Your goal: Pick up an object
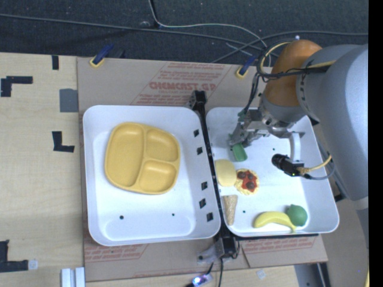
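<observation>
A small green block [239,153] is lying in the right bin [320,211], near its left wall, tilting slightly, with the gripper [240,140] sitting right over its upper end. Just below it a pale yellow round piece [225,173] is resting, close to but apart from the block.

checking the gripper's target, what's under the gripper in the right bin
A small green object lies right under the gripper, on the floor of the right bin. The fingers cover its upper end, so a grasp can't be judged.
</observation>
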Action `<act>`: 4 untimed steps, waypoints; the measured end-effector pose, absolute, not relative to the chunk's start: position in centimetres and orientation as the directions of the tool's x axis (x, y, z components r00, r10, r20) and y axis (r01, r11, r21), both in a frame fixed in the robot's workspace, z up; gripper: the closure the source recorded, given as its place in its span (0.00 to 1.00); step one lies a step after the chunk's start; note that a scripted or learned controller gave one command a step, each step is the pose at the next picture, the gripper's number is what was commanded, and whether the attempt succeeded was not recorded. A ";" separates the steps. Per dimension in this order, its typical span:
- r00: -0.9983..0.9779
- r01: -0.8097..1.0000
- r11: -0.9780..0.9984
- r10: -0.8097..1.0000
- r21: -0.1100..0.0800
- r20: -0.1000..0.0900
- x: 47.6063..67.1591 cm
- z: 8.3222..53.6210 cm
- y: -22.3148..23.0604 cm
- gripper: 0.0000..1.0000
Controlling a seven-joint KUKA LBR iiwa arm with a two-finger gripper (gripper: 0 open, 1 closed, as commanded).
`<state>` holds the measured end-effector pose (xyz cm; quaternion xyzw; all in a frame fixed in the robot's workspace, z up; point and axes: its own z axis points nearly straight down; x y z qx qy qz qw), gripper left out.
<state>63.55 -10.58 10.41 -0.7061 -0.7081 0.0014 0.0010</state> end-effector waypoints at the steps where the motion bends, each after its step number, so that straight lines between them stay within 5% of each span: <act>1: -0.002 1.000 0.002 1.000 0.003 0.000 64.5 15.7 -9.9 1.00; 2: -0.002 1.000 0.002 1.000 0.003 0.000 64.5 20.5 -9.9 1.00; 4: -0.007 1.000 0.007 1.000 0.000 0.002 64.0 22.7 0.4 1.00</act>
